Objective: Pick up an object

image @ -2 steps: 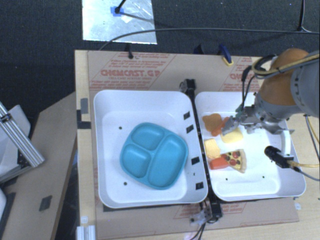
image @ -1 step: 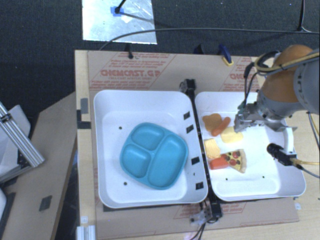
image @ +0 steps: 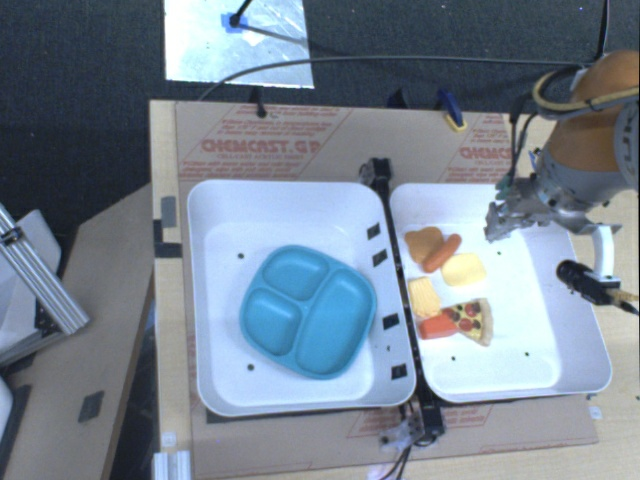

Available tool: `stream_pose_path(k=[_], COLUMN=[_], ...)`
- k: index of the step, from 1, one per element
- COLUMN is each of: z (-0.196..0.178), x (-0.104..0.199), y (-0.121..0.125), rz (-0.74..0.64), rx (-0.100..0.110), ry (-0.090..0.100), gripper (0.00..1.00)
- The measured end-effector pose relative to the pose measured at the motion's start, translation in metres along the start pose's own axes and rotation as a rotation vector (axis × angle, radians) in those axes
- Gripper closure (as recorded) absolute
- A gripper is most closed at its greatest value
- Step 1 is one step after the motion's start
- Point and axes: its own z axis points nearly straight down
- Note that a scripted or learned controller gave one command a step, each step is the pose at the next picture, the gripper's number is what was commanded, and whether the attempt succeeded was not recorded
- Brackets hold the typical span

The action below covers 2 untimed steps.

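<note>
Fingers of the gripper (image: 500,226) are too small and dark against the white bin wall to resolve; whether they stand open or closed cannot be told, and nothing is visibly held between them. Proceeding from the near edge of the bench: the right bin (image: 570,368) carries a cluster of toy food in its left half. Nearest lies a pizza slice (image: 472,319), with a red piece (image: 436,327) touching its left side. Just beyond these sits a pale yellow block (image: 424,295) against the bin's left wall, then a rounded yellow piece (image: 464,269) beside it. Farther still lie an orange carrot-like piece (image: 441,253) and a tan lump (image: 423,239), touching one another. The gripper hangs above the far right part of this bin, right of the food cluster and apart from every item. The grey arm (image: 590,173), with its orange band (image: 600,83) above the wrist, enters from the right. The left bin (image: 225,218) holds a blue divided plate (image: 308,311) with three compartments, lying flat near the bin's centre. Black clips (image: 380,173) join the two bins along their shared edge. Beyond the bins, the board (image: 260,138) bears red printed lettering, and a silver sheet (image: 235,28) lies on the dark floor.
</note>
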Motion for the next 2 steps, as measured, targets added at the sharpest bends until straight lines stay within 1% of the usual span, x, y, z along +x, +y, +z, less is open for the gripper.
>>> stream_pose_path(k=[1, 2], z=[-0.046, -0.054], x=[0.0, 0.052], y=[0.002, -0.003], rz=[-0.001, -0.006], rx=[0.001, 0.005], ry=[0.001, 0.004], gripper=[1.0, 1.0])
